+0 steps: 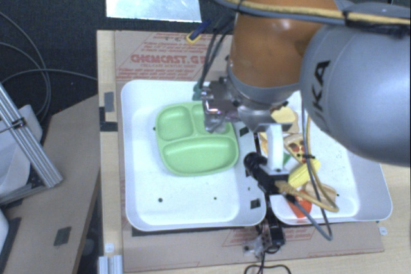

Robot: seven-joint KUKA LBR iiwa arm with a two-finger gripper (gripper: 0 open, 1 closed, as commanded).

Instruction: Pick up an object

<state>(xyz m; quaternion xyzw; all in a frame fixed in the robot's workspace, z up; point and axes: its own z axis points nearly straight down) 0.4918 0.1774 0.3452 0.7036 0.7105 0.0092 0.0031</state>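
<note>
- Nearest the camera, at about five o'clock, the right bin (372, 202) holds a loose heap of small objects (302, 170), yellow, white and orange pieces among them; these look like the stock for picking, tipped in with no order.
- At about nine o'clock from that heap, the left bin (138, 138) carries a green divided tray (192, 151) lying flat.
- Above the tray's far right corner hangs the gripper (215, 113); how wide it stands, or whether it has hold of anything, cannot be told here.
- Farther back, at about one o'clock, the grey arm (359, 74) reaches in, its orange band (276, 29) sitting over the wrist and pointing steeply down, probably aiming at the tray.
</note>
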